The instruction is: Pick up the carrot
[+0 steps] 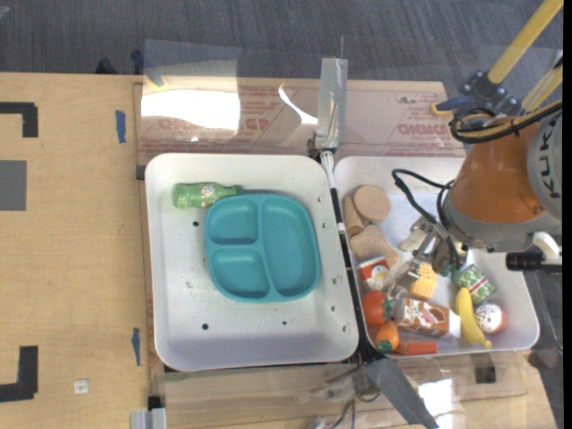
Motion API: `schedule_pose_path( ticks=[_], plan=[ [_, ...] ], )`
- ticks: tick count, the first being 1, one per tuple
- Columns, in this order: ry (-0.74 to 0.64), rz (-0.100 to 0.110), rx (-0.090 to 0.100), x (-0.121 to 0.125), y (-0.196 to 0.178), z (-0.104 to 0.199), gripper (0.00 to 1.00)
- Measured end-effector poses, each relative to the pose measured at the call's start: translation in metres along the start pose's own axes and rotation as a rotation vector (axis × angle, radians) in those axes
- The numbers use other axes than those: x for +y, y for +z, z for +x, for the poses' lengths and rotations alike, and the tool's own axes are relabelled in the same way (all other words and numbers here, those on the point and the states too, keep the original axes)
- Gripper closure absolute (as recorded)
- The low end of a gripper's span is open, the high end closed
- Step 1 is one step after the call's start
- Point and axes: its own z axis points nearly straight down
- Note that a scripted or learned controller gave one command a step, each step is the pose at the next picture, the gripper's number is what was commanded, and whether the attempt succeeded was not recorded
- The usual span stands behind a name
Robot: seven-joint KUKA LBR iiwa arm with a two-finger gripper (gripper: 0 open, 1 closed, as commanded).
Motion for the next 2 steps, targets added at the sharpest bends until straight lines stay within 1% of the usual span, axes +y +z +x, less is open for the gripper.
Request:
schedule_pose_path(
  ticks=[1,2],
  plan=[
    [-0.002,-0.001,-0.008,0.001,-0.012,-0.002,1.00],
    [0.091,0.010,0.010,-0.017,-0.011,0.024,1.00]
  ],
)
